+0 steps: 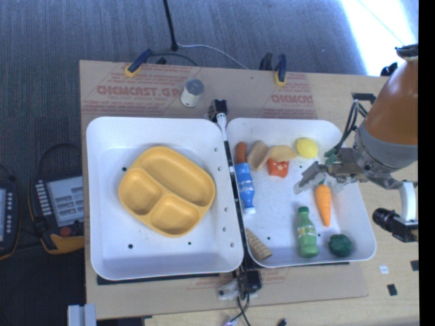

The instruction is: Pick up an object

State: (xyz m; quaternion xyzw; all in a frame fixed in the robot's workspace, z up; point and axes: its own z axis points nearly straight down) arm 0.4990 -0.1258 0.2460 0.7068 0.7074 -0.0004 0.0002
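Carrot (324,204) is my likeliest target, lying in the right bin (285,257), right of the frame's centre, orange body running nearly straight up and down the picture with its thick end toward the top and its point toward the bottom. My gripper (314,176) hangs just above and a touch left of that thick end, reaching in from the right edge of the frame. Its fingers look spread, one grey prong angling down-left, and nothing sits between them, so I hold nothing. The carrot lies toward the lower right of my fingertips, very near. Since its long axis runs top to bottom, I judge I want my fingers closing across it, left to right, and a small shift down the frame to straddle its middle. The green bottle (306,231) stands just to the carrot's lower left, the broccoli piece (340,244) to its lower right, both close enough to crowd a sloppy descent. The lemon (307,147) sits apart, higher up.
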